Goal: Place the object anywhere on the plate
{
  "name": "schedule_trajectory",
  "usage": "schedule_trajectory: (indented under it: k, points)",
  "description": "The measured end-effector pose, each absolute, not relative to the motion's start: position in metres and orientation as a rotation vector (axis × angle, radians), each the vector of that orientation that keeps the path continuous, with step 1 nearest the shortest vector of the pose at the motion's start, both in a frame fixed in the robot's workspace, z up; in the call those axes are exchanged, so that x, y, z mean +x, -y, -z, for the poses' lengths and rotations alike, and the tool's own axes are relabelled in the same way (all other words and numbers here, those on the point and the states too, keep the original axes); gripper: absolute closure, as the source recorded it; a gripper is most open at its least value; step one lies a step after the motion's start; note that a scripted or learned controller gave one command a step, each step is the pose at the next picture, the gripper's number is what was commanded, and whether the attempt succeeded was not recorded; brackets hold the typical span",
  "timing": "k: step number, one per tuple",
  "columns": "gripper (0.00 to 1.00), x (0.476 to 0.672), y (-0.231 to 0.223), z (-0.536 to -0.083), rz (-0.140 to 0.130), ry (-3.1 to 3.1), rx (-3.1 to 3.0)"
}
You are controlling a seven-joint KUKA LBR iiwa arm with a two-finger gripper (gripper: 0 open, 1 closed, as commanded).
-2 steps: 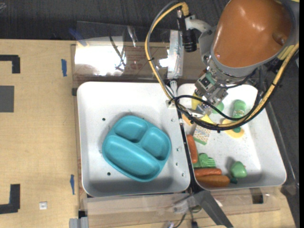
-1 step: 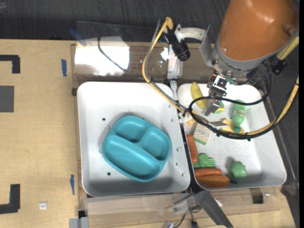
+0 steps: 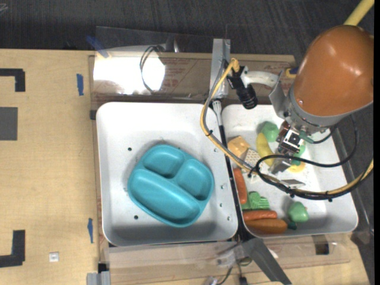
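A teal divided plate [image 3: 172, 184] lies in the left white bin [image 3: 113, 123], with nothing on it. My gripper [image 3: 282, 161] hangs low in the right bin [image 3: 338, 218], under the orange wrist band. It is right over a yellow banana-like toy [image 3: 264, 145] and beside a round light green piece [image 3: 270, 129]. I see no object lifted off the bin floor. The wrist hides part of what lies beneath it.
The right bin also holds a tan block [image 3: 238, 145], a slim orange carrot [image 3: 240, 184], a leafy green toy [image 3: 257, 200], a red-orange sausage [image 3: 265, 217] and a green pepper [image 3: 298, 212]. Yellow and black cables [image 3: 208, 117] loop over the divider between the bins.
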State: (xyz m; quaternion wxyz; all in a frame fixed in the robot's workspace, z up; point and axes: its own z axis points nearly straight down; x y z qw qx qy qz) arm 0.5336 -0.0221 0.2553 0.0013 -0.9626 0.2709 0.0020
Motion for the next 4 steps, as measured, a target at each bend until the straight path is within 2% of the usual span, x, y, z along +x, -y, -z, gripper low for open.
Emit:
schedule_trajectory:
  k: [1, 2, 3, 4]
  points:
    - [1.0, 0.533, 0.091, -0.274, 0.006, -1.268, -2.869]
    - [1.0, 0.488, 0.131, -0.258, -0.004, -1.141, -2.925]
    - [1.0, 0.539, 0.049, -0.193, -0.014, -1.09, -2.94]
    - [1.0, 0.54, 0.087, -0.246, 0.008, -1.055, -2.956]
